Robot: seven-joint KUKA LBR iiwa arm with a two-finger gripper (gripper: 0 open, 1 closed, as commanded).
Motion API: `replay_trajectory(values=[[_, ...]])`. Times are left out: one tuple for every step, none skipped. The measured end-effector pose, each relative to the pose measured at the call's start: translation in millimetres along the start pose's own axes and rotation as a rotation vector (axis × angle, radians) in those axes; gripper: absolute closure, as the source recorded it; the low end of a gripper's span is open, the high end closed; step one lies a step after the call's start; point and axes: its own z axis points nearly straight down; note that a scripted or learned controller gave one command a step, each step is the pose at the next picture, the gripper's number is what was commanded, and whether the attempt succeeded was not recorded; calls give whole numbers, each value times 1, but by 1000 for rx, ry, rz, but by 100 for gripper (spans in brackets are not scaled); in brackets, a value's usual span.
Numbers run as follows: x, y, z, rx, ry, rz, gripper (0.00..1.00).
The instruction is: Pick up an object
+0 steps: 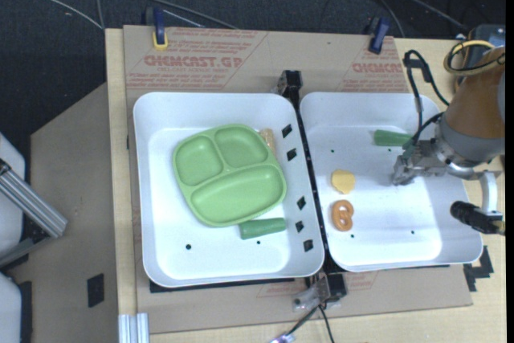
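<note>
The claw [404, 170] sits low in the right bin [385, 249], w/ the arm reaching in from the right. You cannot tell whether it is released or clenched; nothing is visibly grasped. Nearest target: the green block [391, 138], just up-left of the claw, long axis approx. left-right, close to the bin's far wall. Alt. targets: the yellow piece [344, 181] and the orange pretzel [343, 215], both left of the claw toward the divider, w/ bare floor between. The left bin [152, 173] holds the green plate [230, 174], well apart.
</note>
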Motion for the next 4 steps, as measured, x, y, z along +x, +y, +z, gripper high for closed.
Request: replay_trajectory(values=[[2, 4, -44, -5, -3, -1, 100], [2, 12, -89, -6, -4, -2, 100], [10, 19, -146, -6, -3, -3, 100], [62, 19, -154, 0, 1, -7, 100]])
